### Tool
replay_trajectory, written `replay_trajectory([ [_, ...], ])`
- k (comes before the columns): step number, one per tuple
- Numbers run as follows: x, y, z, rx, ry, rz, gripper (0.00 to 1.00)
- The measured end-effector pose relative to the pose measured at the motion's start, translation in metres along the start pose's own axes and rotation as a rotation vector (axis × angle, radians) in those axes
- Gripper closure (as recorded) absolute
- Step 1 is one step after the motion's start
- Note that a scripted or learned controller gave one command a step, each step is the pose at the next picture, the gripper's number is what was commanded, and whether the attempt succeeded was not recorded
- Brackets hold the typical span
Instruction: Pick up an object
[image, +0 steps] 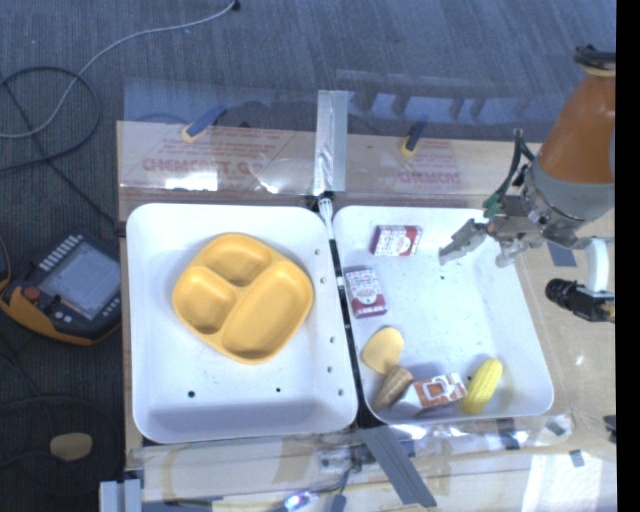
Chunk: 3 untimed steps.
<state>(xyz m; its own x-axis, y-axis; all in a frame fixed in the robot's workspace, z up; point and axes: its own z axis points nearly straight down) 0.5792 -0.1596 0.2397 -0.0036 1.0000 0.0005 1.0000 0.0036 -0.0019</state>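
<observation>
Candidate objects, all in right bin (520, 330): red-white carton (396, 241) at far wall; second red-white carton (365, 292) by divider; yellow chip-shaped piece (382, 348); brown cone-like piece (393, 385); small orange-white box (440, 391); toy corn cob (484, 385) at near wall.

Gripper (485, 245): hovers above bin's far right, fingers spread, nothing between them.

Advice: far carton nearest; centre above it, descend straight, keep off wall.

Left bin (150, 400): yellow divided plate (243, 296).

Writing: carton print illegible; faded red lettering on bench (250, 165) board unreadable.
</observation>
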Motion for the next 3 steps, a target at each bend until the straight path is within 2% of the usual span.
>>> replay_trajectory([
  [1,0.036,0.079,0.083,0.001,-0.002,-0.081,0.0],
  [2,0.007,0.089,0.151,0.0,-0.002,-0.108,0.0],
  [3,0.052,0.089,0.141,0.0,-0.002,-0.112,0.0],
])
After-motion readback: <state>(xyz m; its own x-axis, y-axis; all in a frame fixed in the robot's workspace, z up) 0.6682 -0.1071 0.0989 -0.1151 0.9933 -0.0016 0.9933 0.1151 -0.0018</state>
